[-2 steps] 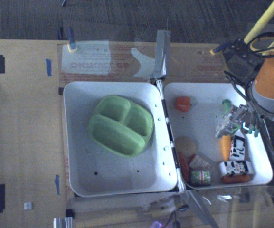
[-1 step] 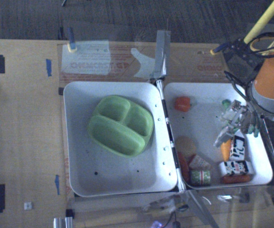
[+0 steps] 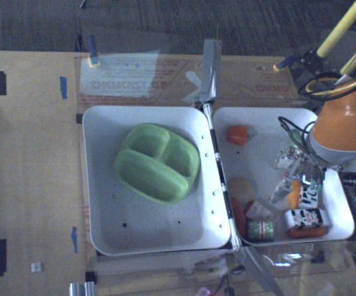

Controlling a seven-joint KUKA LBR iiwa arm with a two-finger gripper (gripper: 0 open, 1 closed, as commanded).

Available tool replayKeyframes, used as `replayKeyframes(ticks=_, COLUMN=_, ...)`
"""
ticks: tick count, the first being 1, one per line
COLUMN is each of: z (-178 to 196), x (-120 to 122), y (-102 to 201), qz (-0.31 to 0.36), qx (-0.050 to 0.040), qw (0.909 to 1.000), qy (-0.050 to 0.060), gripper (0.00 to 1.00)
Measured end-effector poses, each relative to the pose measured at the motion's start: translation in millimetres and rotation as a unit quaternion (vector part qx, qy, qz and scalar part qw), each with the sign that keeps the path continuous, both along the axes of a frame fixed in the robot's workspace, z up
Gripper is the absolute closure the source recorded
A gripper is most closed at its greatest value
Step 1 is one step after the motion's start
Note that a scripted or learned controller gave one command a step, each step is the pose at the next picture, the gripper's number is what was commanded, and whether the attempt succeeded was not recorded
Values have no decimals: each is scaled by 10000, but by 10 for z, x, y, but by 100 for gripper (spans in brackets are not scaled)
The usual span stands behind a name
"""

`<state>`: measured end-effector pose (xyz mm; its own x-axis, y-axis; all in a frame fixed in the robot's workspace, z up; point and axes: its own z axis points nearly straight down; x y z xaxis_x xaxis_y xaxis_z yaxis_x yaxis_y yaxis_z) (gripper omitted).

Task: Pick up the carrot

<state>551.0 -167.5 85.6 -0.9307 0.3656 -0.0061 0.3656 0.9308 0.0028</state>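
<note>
The carrot (image 3: pixel 295 195) is a short orange piece in the right bin (image 3: pixel 258 159), toward its right side. It lies beside a black-and-white carton (image 3: pixel 307 216). My gripper (image 3: pixel 296 180) hangs low in the bin directly over the carrot, below the orange band of the arm (image 3: pixel 344 125). The gripper's body covers the carrot's upper end. Whether the carrot rests on the bin floor or is off it is unclear.
The right bin also holds a red block (image 3: pixel 237 134), a beige round item (image 3: pixel 242 188), a green can (image 3: pixel 261 230), a small pink pack (image 3: pixel 258 210) and a red sausage-like piece (image 3: pixel 305 232). A green divided plate (image 3: pixel 158 162) lies in the left bin (image 3: pixel 103 214).
</note>
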Motion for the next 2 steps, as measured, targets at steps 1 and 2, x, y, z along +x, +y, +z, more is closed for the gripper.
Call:
replayKeyframes(ticks=1, z=3, x=-688, y=99, qz=1271, qx=-12, qw=9919, qy=2, gripper=0)
replayKeyframes(ticks=2, z=86, x=-664, y=100, qz=1265, qx=-10, qw=9920, qy=-18, gripper=100)
